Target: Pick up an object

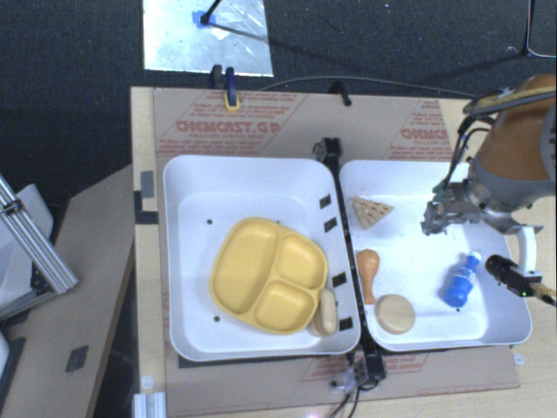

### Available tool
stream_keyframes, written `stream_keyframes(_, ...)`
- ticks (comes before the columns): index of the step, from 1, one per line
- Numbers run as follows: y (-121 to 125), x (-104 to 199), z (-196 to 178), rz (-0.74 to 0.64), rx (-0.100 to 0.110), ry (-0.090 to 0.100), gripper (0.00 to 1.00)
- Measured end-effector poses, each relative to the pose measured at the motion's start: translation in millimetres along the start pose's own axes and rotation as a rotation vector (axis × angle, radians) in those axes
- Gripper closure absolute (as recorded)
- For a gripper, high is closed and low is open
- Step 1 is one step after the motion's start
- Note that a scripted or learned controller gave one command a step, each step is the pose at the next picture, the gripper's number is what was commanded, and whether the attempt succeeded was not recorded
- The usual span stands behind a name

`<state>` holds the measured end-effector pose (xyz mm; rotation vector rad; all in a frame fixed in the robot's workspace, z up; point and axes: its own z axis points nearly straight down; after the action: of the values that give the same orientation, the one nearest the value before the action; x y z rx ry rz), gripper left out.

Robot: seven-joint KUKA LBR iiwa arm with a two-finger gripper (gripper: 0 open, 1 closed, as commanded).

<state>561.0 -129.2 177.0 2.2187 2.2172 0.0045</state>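
Floor [70,50]: dark carpet, speckled.
Sheet [207,24]: shiny metal square on the floor, blue tape on it.
Bench [144,146]: pale wood, cardboard liner [287,120] printed red.
Frame [35,242]: aluminium rail, far left.

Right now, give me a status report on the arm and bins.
Gripper over right bin, holding nothing visible. Blue bottle nearest. Path unobstructed.
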Motion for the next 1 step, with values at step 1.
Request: stream_keyframes(1,1.1,-0.4,-53.7,-0.004,0.0,0.0,1.0)
